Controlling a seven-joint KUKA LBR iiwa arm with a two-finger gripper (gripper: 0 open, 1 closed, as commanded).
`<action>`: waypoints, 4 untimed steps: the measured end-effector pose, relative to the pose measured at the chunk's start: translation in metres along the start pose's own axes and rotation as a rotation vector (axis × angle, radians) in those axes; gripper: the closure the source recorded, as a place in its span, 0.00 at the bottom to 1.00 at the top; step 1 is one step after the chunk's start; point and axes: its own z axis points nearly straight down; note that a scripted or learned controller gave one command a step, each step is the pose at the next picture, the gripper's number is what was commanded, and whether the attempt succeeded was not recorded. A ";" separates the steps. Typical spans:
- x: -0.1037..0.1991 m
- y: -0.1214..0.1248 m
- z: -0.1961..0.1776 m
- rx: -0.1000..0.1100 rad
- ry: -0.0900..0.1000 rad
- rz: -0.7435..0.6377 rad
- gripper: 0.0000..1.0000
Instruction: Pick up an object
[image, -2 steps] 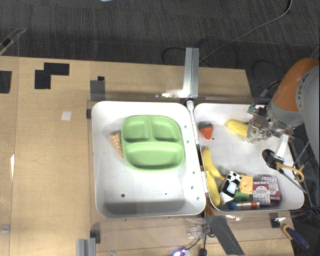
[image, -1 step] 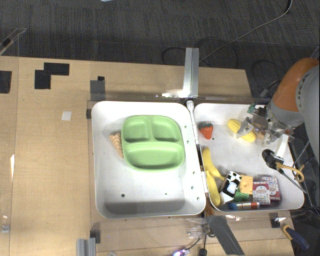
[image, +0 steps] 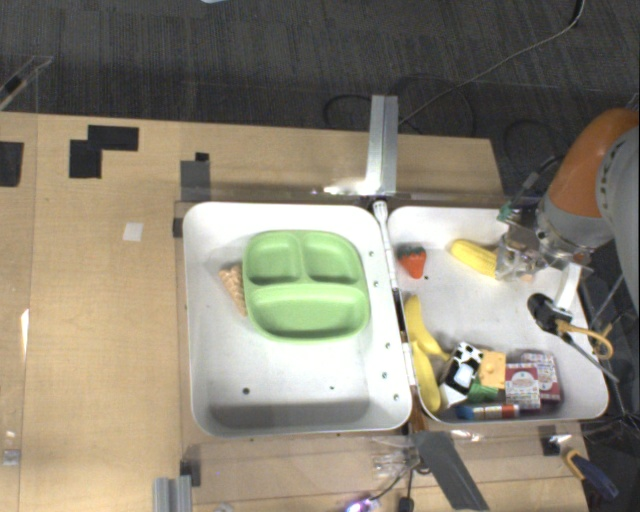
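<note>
We record two shallow white bins side by side on a wooden bench, parted by a metal divider rail (image: 384, 150) that runs up from their shared edge. The left bin (image: 215, 380) holds a green compartment tray (image: 303, 283), set toward the upper middle, with two small sections above one long section; a tan, textured item (image: 233, 288) lies against the tray's left edge, partly tucked under it, and we cannot tell what it is. The right bin (image: 470, 310) holds the candidates for picking. We list a small yellow banana-like piece (image: 472, 256) near the upper right, a small red-orange item (image: 413, 263) near the upper left beside the shared wall, and a long yellow banana (image: 422, 350) lying along the left wall and curving down toward the lower corner. At the lower edge we list a cluster: a black-and-white patterned piece (image: 461, 365), an orange block (image: 493, 370) touching it, a red-and-white printed package (image: 530, 380) just to its right, and a red marker-like stick (image: 492, 410) below them. The arm enters at the right, its orange band (image: 590, 165) above the grey wrist. The gripper (image: 518, 262) sits low over the upper right part of the right bin, just beside the right end of the small yellow piece; whether it touches that piece, and whether it is released or clenched, we cannot tell. A black cable (image: 548, 312) loops beneath the wrist.
</note>
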 end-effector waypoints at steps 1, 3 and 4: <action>0.000 0.000 0.000 0.000 0.000 -0.001 0.00; 0.051 0.019 0.026 0.028 -0.008 -0.287 0.00; 0.078 -0.039 0.023 0.009 0.004 -0.449 0.00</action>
